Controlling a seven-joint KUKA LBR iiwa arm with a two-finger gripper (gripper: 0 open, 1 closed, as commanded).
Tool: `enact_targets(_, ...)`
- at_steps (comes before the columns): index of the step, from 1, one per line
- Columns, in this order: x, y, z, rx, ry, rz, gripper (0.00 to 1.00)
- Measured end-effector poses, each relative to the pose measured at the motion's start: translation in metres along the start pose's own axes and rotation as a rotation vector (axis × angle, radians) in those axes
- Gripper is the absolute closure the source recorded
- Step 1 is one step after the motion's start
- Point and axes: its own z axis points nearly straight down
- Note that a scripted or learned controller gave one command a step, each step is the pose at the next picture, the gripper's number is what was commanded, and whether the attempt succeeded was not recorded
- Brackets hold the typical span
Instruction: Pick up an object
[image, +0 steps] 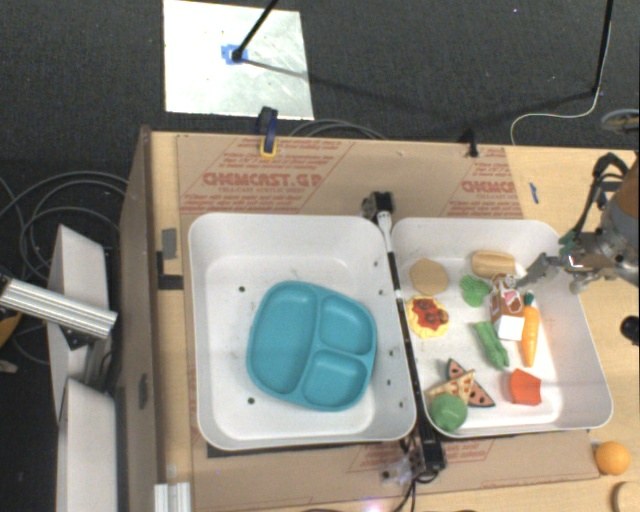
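Observation:
The right bin (585, 345) holds several toy foods: a tan round cookie (430, 275), a bread roll (493, 264), a small pizza (428, 316), an orange carrot (530, 335), a white block (511, 327), a green pepper (491, 343), a red-orange block (525, 387), a pizza slice (468, 385) and a green ball (449, 411). My gripper (558, 275) hangs over the bin's upper right corner, just right of the bread roll. Its fingers are spread open with nothing between them.
A blue divided tray (312, 345) lies in the left bin (225, 300). An orange ball (611, 458) rests on the bench past the right bin's lower right corner. Clamps (380, 208) sit where the two bins meet.

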Motion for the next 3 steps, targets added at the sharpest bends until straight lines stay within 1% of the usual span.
enact_targets(1,0.046,-0.010,0.131,0.005,0.003,-0.005,0.00)
enact_targets(2,0.043,-0.008,0.114,0.000,0.001,-0.001,1.00)
enact_targets(3,0.130,0.031,0.018,-0.011,0.003,-0.011,1.00)
